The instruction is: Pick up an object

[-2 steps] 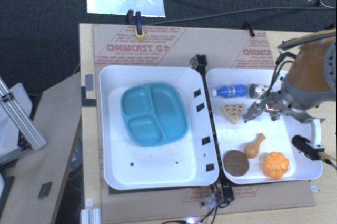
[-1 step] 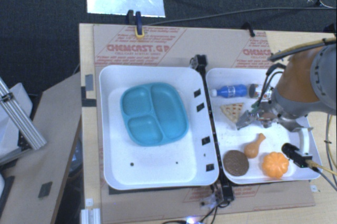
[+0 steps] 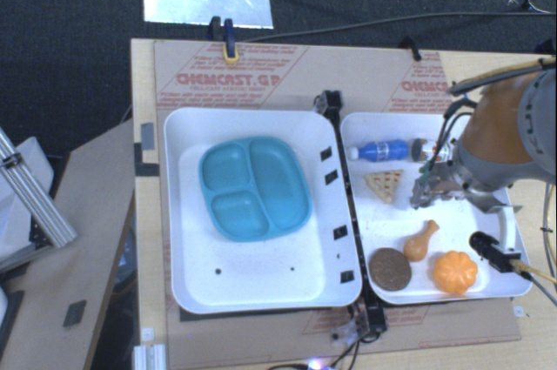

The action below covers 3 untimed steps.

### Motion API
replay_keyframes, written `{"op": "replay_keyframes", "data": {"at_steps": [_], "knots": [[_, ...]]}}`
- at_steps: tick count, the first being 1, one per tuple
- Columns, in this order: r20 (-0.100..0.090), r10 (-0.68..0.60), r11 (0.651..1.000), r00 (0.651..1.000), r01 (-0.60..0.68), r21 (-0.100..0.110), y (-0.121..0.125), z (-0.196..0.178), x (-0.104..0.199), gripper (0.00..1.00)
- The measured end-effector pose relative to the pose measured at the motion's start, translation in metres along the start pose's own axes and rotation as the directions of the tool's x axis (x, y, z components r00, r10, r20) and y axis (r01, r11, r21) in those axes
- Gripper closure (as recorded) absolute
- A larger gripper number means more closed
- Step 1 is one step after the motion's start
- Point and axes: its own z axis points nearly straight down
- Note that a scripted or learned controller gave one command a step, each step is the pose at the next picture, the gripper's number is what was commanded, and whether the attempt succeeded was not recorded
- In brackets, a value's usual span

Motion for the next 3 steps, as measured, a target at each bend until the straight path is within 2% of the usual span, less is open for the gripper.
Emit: {"op": "replay_keyframes", "data": {"at_steps": [2, 3], "knots": [[0.001, -0.003, 1.0, 1.0, 0.003, -0.004, 0.004, -0.118, -0.004, 1.0], [0.0, -0.003, 1.0, 1.0, 0.003, 0.0, 0.005, -0.12, -0.004, 1.0]]}}
